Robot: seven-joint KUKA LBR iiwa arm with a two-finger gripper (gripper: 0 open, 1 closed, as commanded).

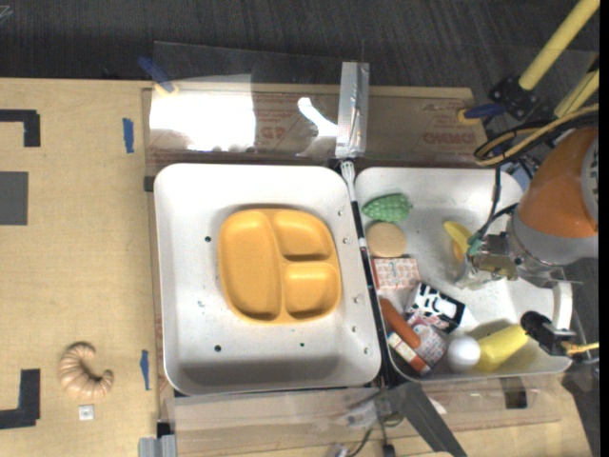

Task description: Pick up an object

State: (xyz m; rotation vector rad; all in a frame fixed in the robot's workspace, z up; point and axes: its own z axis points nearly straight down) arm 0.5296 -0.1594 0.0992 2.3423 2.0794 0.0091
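Note:
The right bin [428, 184] holds a pile of small items. Among them are a green leafy piece [386, 206], a round tan biscuit [386, 239], a yellow banana-like piece [458, 238], a red-and-white packet [396, 273], a black-and-white carton [436, 307], an orange stick [396, 324], a white ball [463, 352] and a yellow cylinder [502, 345]. My gripper [487, 261] hangs low over the right half of this bin, just right of the banana-like piece. The wrist hides its tips. Nothing shows as held.
The left bin [181, 217] carries a yellow divided plate [279, 262]. A tan croissant toy [86, 371] lies on the bench at the far left. The bins' shared wall [360, 255] runs between them. Yellow and black cables [533, 112] hang behind the arm at upper right.

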